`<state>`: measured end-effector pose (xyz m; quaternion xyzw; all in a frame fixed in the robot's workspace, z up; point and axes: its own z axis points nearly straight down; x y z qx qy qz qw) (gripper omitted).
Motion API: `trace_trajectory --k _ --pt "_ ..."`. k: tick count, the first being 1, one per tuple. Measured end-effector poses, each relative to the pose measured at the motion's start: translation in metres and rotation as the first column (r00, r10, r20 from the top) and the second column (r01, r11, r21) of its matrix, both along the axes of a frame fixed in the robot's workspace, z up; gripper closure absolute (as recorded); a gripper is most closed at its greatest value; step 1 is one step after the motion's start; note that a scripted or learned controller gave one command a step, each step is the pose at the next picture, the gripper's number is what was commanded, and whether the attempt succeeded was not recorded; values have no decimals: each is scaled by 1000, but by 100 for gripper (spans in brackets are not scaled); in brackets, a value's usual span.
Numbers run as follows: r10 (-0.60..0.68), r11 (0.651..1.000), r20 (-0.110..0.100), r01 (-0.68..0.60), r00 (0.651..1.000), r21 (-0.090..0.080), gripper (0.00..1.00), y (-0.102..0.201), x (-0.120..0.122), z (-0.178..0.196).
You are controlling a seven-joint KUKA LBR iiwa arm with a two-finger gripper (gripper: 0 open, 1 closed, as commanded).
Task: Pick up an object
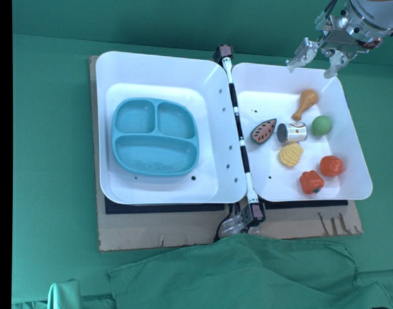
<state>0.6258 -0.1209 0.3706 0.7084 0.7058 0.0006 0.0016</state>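
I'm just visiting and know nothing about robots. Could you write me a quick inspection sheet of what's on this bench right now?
Surface: two white bins side by side, left bin and right bin, on cardboard over green cloth.
Job's things: in the right bin, a chicken drumstick, green ball, watermelon slice, small can, yellow corn, orange fruit and red pepper.
Clutter: a blue divided plate in the left bin.
Grippers: gripper open, above the right bin's far edge, holding nothing.
Cables: nothing seen.
Surroundings: crumpled green cloth at the near edge.
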Motion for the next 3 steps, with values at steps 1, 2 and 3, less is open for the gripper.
trace_trajectory --k 1,2,3 --pt "-1 1000 -4 1 1000 -1 0 -6 8 -45" --pt "-2 1000 -4 2 1000 -1 0 -17 7 -90" --pt "-1 1000 -5 1 1000 -1 0 -23 0 -146"
